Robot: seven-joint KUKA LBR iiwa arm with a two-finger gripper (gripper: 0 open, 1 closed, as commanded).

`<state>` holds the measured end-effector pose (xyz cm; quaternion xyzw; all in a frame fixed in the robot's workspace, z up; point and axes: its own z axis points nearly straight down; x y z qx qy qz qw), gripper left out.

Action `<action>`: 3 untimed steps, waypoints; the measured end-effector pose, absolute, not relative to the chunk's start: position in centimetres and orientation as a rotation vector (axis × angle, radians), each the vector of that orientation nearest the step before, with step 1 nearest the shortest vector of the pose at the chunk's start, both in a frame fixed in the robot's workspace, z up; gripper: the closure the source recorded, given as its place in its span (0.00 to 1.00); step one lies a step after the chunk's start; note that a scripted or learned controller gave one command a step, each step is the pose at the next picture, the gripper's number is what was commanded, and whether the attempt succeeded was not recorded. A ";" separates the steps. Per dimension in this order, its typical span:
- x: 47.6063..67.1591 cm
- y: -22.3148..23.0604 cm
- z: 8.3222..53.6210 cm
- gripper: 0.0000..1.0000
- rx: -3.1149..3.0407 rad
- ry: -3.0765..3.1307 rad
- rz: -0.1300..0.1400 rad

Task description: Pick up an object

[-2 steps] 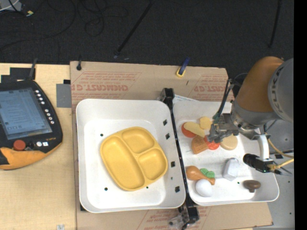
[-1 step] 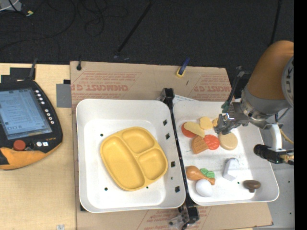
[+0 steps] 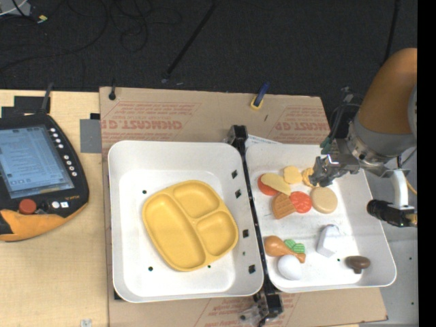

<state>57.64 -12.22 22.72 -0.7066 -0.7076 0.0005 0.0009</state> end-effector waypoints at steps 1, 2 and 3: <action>56.2 -7.3 23.5 1.00 -2.212 -2.221 0.003; 54.8 -2.8 23.9 1.00 -2.212 -2.222 0.004; 52.8 2.7 22.3 1.00 -2.211 -2.221 0.007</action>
